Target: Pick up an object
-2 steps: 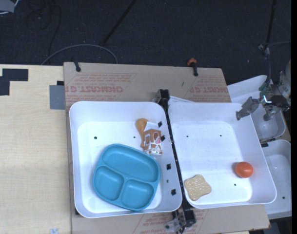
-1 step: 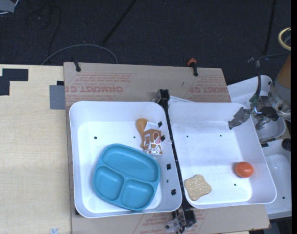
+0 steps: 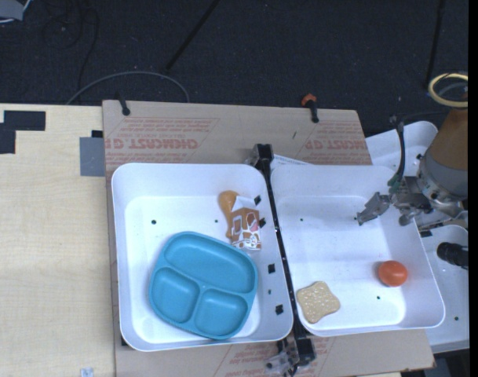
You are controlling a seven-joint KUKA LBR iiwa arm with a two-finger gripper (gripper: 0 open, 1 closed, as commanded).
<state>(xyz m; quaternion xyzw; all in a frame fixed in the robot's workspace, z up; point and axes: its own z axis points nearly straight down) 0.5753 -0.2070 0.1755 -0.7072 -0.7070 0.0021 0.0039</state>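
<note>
Risk: gripper (image 3: 377, 208) sits over right bin (image 3: 344, 191) upper-right area, well apart from both items there; a straight descent would prob. close on bare bin floor.
Risk 2: tomato-like red ball (image 3: 392, 273) is round & smooth, near bin's right wall; could roll or squirt out, and wall may block one finger.
Risk 3: toast slice (image 3: 317, 301) lies flat, thin; fingers may skid over it w/o getting under an edge.
Fingers: look spread apart, nothing between them.
Task things: red ball & toast in right bin, lower part; blue tray (image 3: 203, 284), small printed carton (image 3: 245, 230) & orange-brown piece (image 3: 228, 202) in left bin (image 3: 136, 210).
Materials: bins glossy white plastic, shallow, rounded corners; tray matte blue plastic, 3 compartments; toast tan, speckled; carton glossy printed.
Tabletop: pale wood to the left, cardboard sheet (image 3: 223, 136) under bins.
</note>
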